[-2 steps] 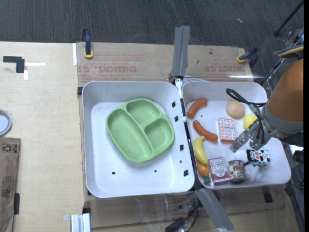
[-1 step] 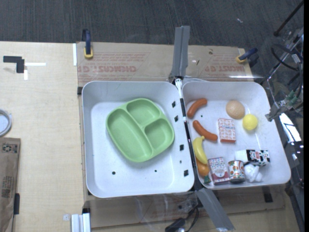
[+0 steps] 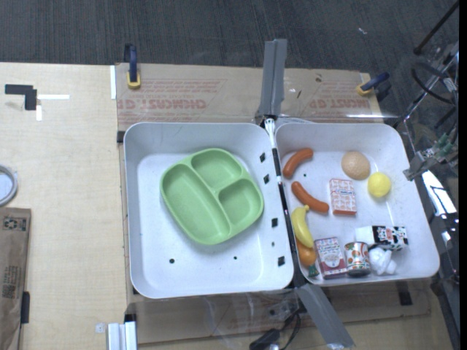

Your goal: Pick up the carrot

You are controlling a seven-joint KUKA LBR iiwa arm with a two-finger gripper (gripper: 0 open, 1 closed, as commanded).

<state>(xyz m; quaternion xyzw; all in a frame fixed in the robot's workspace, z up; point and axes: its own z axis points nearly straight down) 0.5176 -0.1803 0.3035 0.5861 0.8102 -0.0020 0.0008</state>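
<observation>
The carrot point(image 3: 309, 197) looks to be the orange, slightly tapered stick lying slantwise in the left part of the right bin point(image 3: 408, 195). A similar reddish sausage-like stick point(image 3: 297, 162) lies just above it, apart from it. A yellow banana point(image 3: 301, 225) lies directly below the carrot, close to its lower end. Nothing covers the carrot.
The right bin also holds a tan egg point(image 3: 355, 165), a lemon point(image 3: 379, 185), a red-and-white carton point(image 3: 343, 197), a small orange piece point(image 3: 307, 254), a can point(image 3: 356, 258) and small boxes. The left bin point(image 3: 146, 195) holds a green divided plate point(image 3: 211, 195). Cables hang at the right.
</observation>
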